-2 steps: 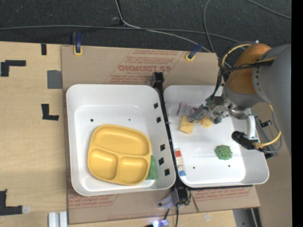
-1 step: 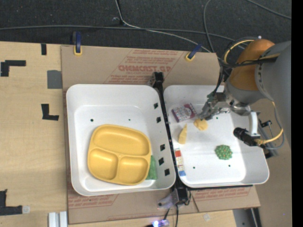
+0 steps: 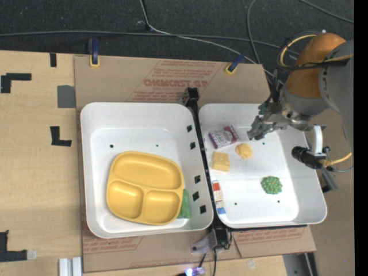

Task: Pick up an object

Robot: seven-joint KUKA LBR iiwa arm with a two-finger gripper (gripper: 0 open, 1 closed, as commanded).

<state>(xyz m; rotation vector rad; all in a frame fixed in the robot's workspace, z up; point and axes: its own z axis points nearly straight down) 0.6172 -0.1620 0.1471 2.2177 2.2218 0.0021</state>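
Bins sit side by side. Near the right bin (image 3: 305, 211)'s left wall lies a small tube (image 3: 218, 196); right of it, a green lump (image 3: 271, 184). Farther: a yellow block (image 3: 221, 161), a yellow lump (image 3: 244, 150), a purple packet (image 3: 222, 137). The claw (image 3: 257, 131) hangs just beyond, nothing visible in it; spread or pressed together, I cannot tell. The left bin (image 3: 95, 119) holds a yellow tray (image 3: 144, 187).

arm (image 3: 313, 68): comes in from the right, grey body, orange band sitting up top
wrist: bent down and angled leftward
gripper (image 3: 257, 130): hangs low, pointing down-left, dark, nothing seen in it
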